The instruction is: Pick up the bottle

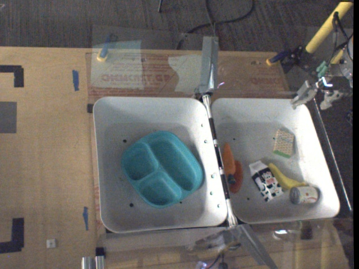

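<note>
— Where is the bottle [304,194]?

— In the right bin [247,114], near that bin's front right corner. It looks like a small pale thing lying on its side, touching the tip of a yellow banana [285,177].

— What else lies in that bin?

— A black-and-white carton [265,182] just beside the banana, toward the bin's middle. A small patterned box [284,142] sits farther back. An orange, carrot-like thing [230,167] rests against the bin's left wall.

— And the gripper [314,92]?

— It hangs over the right bin's far right corner, well apart from the bottle. It is blurred, so I cannot tell how wide its jaws stand. Nothing shows between them.

— What is next to the right bin?

— The left bin [112,122], touching it along the shared edge, with a teal divided plate [161,167] lying in it.
</note>
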{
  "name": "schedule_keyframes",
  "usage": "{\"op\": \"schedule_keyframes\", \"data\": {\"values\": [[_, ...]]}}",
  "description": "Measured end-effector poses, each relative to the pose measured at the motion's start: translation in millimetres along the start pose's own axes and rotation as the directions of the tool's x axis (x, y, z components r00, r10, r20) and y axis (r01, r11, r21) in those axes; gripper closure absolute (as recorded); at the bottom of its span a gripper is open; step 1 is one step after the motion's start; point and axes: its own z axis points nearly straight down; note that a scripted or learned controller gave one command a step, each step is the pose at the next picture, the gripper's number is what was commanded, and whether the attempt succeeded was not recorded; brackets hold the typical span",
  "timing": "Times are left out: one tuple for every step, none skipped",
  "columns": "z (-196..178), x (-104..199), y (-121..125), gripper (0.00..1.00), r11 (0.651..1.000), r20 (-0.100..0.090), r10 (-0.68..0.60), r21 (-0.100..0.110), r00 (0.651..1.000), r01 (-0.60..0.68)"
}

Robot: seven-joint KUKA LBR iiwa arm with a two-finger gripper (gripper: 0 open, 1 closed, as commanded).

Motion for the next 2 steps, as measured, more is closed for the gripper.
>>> {"op": "schedule_keyframes", "data": {"values": [[195, 20, 53, 0.0, 0.997, 0.002, 0.079, -0.005, 0.997, -0.079], [185, 21, 55, 1.0, 0.997, 0.003, 0.076, -0.007, 0.997, -0.076]]}}
